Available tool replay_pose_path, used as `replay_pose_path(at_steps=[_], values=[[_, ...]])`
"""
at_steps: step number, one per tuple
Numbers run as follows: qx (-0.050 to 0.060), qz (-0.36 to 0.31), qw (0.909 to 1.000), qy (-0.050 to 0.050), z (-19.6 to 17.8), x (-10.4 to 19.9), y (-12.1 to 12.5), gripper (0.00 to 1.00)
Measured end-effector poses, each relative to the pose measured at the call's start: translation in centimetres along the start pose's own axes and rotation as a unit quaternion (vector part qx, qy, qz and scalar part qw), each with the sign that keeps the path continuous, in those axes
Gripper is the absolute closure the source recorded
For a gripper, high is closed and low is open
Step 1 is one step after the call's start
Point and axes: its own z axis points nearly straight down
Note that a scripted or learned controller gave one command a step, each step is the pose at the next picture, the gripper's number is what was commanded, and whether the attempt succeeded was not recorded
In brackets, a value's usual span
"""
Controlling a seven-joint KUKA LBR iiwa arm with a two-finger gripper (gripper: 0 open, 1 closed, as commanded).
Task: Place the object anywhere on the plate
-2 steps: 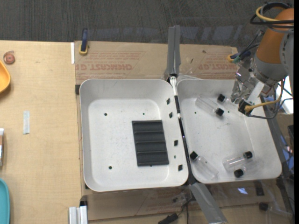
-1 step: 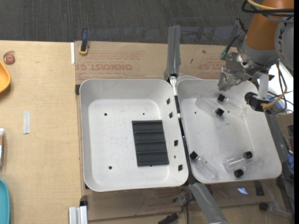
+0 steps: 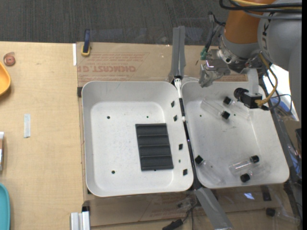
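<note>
Arm (image 3: 268, 23) is reaching in from the right w/ the gripper (image 3: 207, 78) hanging over the right bin's (image 3: 280, 174) far-left corner, nothing showing btwn its fingers; can't tell if they're spread or closed. Clear vials w/ black caps are lying loose in that bin: one (image 3: 214, 109) near the gripper, another (image 3: 243, 165) by the near edge. Black ridged plate (image 3: 154, 146) is sitting flat in the left bin (image 3: 96, 128), well apart from the vials.
</note>
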Motion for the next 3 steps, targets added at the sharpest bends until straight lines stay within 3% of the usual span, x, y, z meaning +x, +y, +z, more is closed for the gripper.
replay_pose_path(at_steps=[1,2,3], values=[[0.0,0.118,0.993,0.0,-1.5,7.0,0.3,1.0],[0.001,0.322,0.9467,-0.001,-7.6,13.2,0.5,1.0],[0.001,0.189,0.9819,-0.001,-8.5,20.7,0.5,1.0]])
